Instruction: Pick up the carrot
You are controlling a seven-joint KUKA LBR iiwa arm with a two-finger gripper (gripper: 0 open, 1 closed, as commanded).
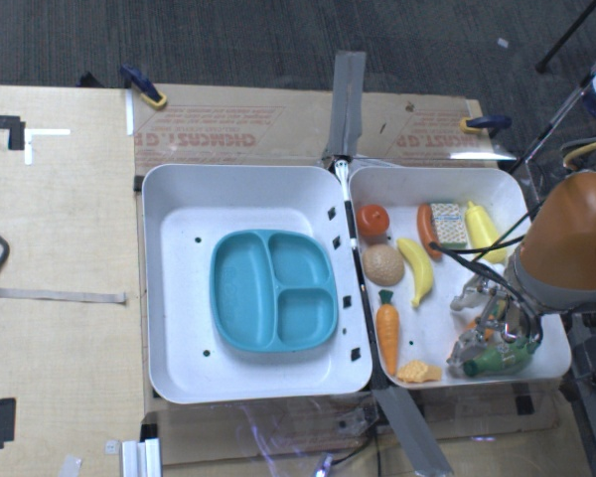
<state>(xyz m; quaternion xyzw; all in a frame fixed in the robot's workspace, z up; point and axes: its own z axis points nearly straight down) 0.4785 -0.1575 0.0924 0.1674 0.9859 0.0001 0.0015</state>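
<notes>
Camera view showed the gripper [489, 334] low in the right bin [447, 175], its grip impossible to tell. The carrot [387, 337] lay well apart to its left, so it needed to lift clear first.

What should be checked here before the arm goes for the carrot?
1. Carrot in view, lying along the left wall of the right bin: ok.
2. Gripper over the carrot: not ok, it sits near the bin's lower right corner, by a green item.
3. Space around the carrot: not ok, a round brown item sits just above its leafy end and an orange piece lies close to its tip.
4. Banana apart from the carrot: ok.
5. Jaws free of any item: cannot tell.
</notes>
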